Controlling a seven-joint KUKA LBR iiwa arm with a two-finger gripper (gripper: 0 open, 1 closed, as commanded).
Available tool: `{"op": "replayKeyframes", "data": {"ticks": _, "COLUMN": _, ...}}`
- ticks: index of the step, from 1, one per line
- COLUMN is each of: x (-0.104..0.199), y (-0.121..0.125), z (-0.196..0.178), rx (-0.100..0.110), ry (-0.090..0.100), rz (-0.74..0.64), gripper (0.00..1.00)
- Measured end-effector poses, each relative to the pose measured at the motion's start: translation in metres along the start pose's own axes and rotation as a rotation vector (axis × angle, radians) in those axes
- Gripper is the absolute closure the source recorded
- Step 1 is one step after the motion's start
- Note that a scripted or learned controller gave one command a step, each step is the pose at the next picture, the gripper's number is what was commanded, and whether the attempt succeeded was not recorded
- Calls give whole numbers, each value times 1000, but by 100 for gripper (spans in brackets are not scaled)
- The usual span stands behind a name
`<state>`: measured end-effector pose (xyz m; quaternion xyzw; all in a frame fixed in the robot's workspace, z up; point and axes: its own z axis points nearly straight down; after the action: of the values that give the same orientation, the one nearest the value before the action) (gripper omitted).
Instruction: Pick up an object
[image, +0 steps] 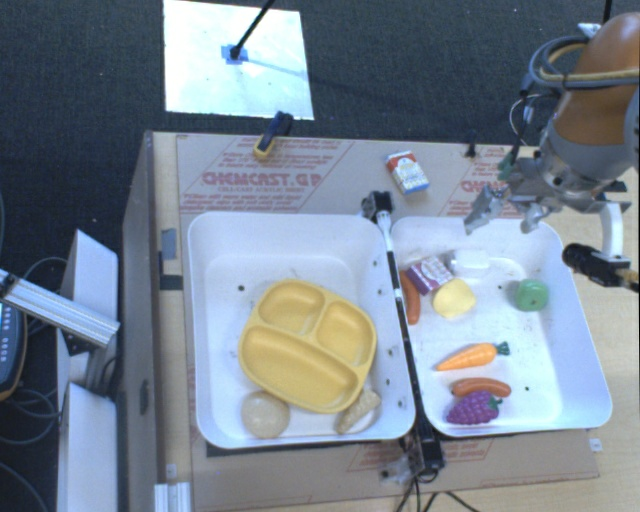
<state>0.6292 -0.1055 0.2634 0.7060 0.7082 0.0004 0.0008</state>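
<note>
Gripper (507, 206) hangs open and empty over the right bin's (585, 345) far rim, likely staged for a descent, with candidate picks below it: yellow block (453, 298), green ball (531, 294), carrot (470, 355), grapes (473, 407).

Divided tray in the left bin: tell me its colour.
Yellow; the divided tray shows plainly in the camera view, lying in the left bin.

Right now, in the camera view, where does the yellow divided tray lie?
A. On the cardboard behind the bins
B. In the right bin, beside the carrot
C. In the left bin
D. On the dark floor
C: the yellow divided tray rests inside the left bin, while the carrot lies in the right bin.
</note>
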Motion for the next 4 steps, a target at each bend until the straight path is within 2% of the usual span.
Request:
{"op": "replayKeyframes", "data": {"ticks": 1, "x": -17, "y": -49, "z": 83, "rx": 2, "ry": 0, "rz": 2, "gripper": 0}}
{"op": "replayKeyframes", "data": {"ticks": 2, "x": -30, "y": -88, "z": 179, "rx": 1, "ry": 0, "rz": 2, "gripper": 0}}
{"op": "replayKeyframes", "data": {"ticks": 3, "x": -17, "y": -123, "z": 179, "rx": 1, "ry": 1, "rz": 3, "gripper": 0}}
{"op": "replayKeyframes", "data": {"ticks": 4, "x": -20, "y": -143, "z": 179, "rx": 1, "ry": 1, "rz": 2, "gripper": 0}}
